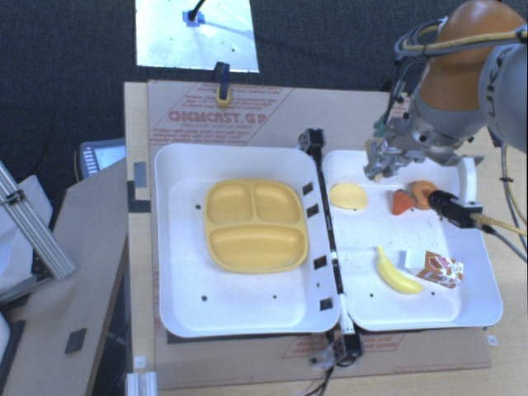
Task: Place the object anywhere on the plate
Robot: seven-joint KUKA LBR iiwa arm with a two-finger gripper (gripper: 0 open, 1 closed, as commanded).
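Two shallow white bins sit side by side on the table (pixel 247 110), the left bin (pixel 177 221) and the right bin (pixel 478 299) meeting along a dark clipped seam. In the left bin lies a yellow plate (pixel 252 224) with three compartments, two small ones toward 12 o'clock and one long one toward 6 o'clock; nothing rests on it. The right bin holds the loose items: a pale yellow dome-shaped piece (pixel 348 195) at about 10 o'clock in the bin, just beside the seam; an orange and red toy (pixel 412 196) toward 1 o'clock; a banana (pixel 396 272) near the bin's middle toward 6 o'clock; and a small brown and white carton (pixel 436 269) just beside the banana at its 3 o'clock side. The gripper (pixel 381 165) hangs over the 12 o'clock edge of the right bin, above and between the dome-shaped piece and the orange toy, with the grey arm and its orange band (pixel 474 31) rising toward 1 o'clock. Whether the gripper is spread or pressed together cannot be told from this slant, and no item is seen in it.
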